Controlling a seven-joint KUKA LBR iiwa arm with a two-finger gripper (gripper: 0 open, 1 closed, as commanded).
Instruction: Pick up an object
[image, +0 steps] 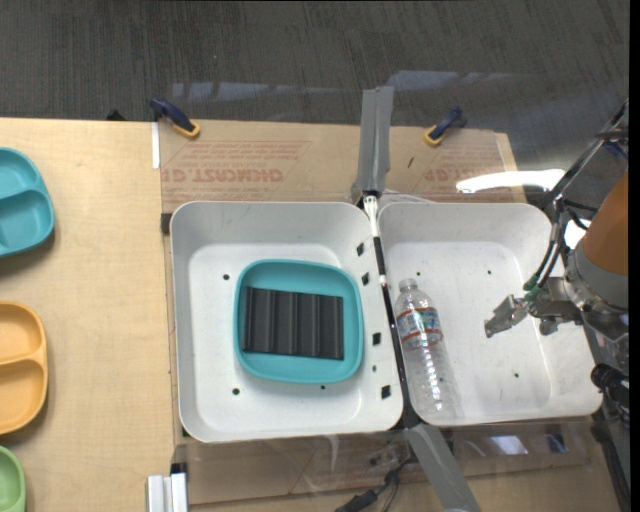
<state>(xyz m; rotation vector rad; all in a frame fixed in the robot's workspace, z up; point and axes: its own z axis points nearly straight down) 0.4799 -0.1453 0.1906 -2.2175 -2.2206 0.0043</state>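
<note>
Nearest the front edge, in the right bin (470, 265): a clear water bottle (421, 345) with a red-and-white label, lying flat close along the bin's left wall, base toward the front, cap pointing away. Further in and to the right of it, well apart from the bottle: the gripper (500, 320), hanging over bare white bin floor at about the level of the bottle's neck, reaching in from the right side. Cannot tell whether spread or clenched; touching neither the bottle nor anything else visible. Beside, in the left bin (205, 300): a teal tray (298, 322) with a dark ribbed inside. Farthest back: brown cardboard (260, 165) under both bins, pinned by two clamps (175, 117).
</note>
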